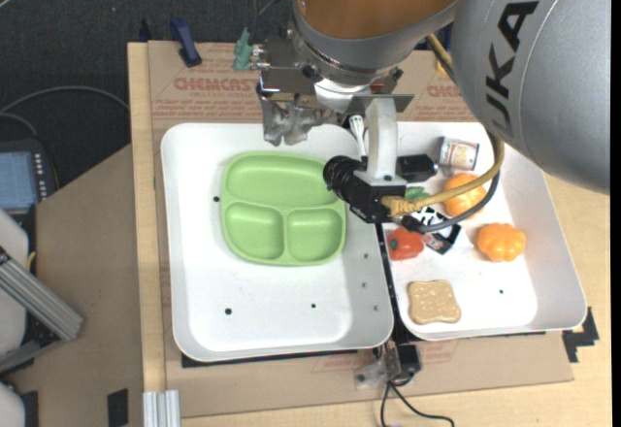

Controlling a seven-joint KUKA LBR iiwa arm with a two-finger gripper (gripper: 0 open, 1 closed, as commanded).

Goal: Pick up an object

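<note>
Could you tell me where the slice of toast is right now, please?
The slice of toast lies flat in the right bin, near its front edge, just below the red toy and left of the orange pepper.

The grey arm (524,37) reaches leftward, its gripper (291,124) pointing down.

The grey arm (543,56) bears "UKA" in black, and the cardboard sheet (209,85) reads, seemingly, "CHEMCAST" in red.
</note>
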